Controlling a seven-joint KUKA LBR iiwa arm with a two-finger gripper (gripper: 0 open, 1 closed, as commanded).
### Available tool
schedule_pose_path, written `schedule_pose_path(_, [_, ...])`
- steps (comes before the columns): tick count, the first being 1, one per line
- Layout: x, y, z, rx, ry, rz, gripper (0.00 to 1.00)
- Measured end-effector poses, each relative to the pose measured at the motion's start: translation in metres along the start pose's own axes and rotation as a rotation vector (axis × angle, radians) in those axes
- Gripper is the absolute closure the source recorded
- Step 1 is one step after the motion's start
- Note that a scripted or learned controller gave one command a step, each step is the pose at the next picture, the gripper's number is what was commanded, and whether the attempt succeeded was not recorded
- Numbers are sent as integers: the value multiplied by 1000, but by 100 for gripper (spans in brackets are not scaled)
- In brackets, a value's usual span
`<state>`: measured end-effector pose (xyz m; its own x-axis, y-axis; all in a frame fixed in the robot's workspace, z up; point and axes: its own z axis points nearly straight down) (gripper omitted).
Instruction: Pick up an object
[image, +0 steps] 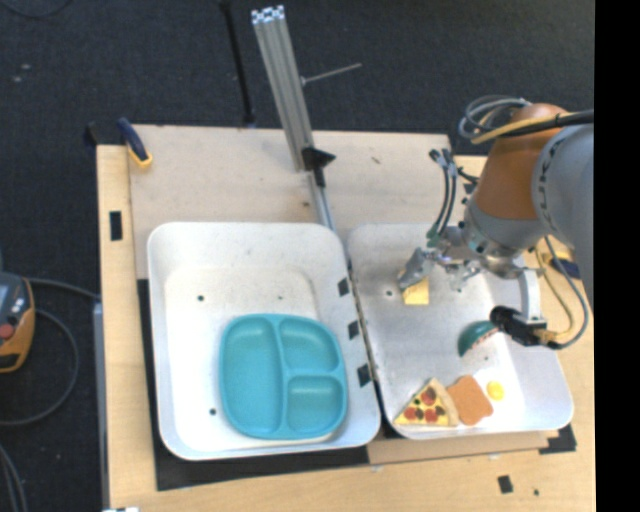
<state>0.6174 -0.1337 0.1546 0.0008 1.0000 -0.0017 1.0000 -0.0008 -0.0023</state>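
Far left of the gripper (437, 268), the left bin (170, 250) holds a teal tray (283, 376). In the right bin (375, 245), a yellow wedge (416, 292) sits just below the gripper's left finger, touching or nearly so, not between the fingers, which stand apart. Below and right of the gripper lie a green piece (474, 338), pizza slice (426, 405), orange piece (469, 398) and yellow bit (494, 390).

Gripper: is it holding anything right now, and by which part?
Cannot tell. The gripper hangs just above the yellow wedge in the right bin, touching or nearly so, but no grasp on it shows.
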Motion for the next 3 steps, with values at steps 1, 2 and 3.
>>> schedule_pose_path(1, [-1, 0, 53, 0, 0, 1, 0])
schedule_pose_path(2, [-3, 1, 38, -7, 0, 4, 100])
schedule_pose_path(3, [-9, 0, -7, -8, 0, 1, 100])
